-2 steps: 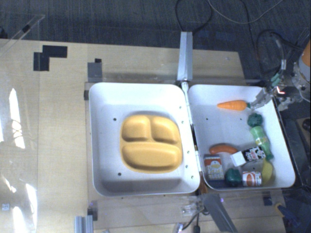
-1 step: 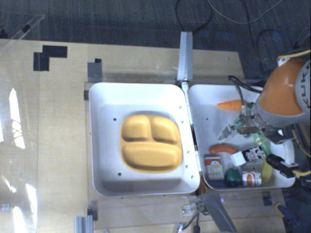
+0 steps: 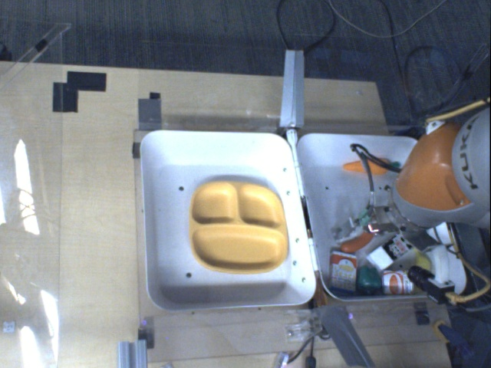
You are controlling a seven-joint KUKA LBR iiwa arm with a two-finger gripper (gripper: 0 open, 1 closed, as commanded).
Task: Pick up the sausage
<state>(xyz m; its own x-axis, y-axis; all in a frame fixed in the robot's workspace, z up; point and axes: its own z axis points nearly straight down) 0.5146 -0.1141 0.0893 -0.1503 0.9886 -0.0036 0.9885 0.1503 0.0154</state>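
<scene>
The sausage (image 3: pixel 356 242) is a short reddish-orange piece lying at a slant in the right bin (image 3: pixel 326 176), toward its front. My gripper (image 3: pixel 374 222) hangs low in that bin, just right of and above the sausage's upper end, close to it or touching it. The arm's orange band (image 3: pixel 430 176) and grey wrist cover the bin's right part.
A yellow three-compartment plate (image 3: pixel 236 225) lies in the left bin (image 3: pixel 165 205). In the right bin, an orange carrot (image 3: pixel 360 168) sits at the back. A red-labelled can (image 3: pixel 344 269), a green item (image 3: pixel 368 281) and another can (image 3: pixel 397 283) crowd the front edge.
</scene>
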